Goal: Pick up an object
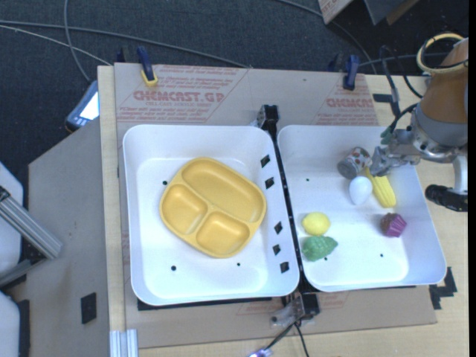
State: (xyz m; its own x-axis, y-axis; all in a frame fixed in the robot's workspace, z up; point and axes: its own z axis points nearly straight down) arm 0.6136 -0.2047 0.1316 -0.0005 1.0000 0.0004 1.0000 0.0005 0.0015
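The right bin [416,270] holds several small toy foods. A yellow corn cob [384,190] lies beside a white egg [361,190]. A grey-brown lump [352,163] sits just behind them. Nearer the front are a yellow lemon [316,223], a green leafy piece [318,248] and a purple piece [393,224]. My gripper [385,161] reaches in from the right and hangs low over the back of the right bin, right above the top end of the corn cob and next to the grey-brown lump. Nothing visibly hangs from it.
A yellow divided plate [213,207] lies in the middle of the left bin [141,222]. A black divider with clips [274,199] runs between the bins. Blue clamps [147,67] hold the cardboard at the back. Cables trail at the right near the arm [445,103].
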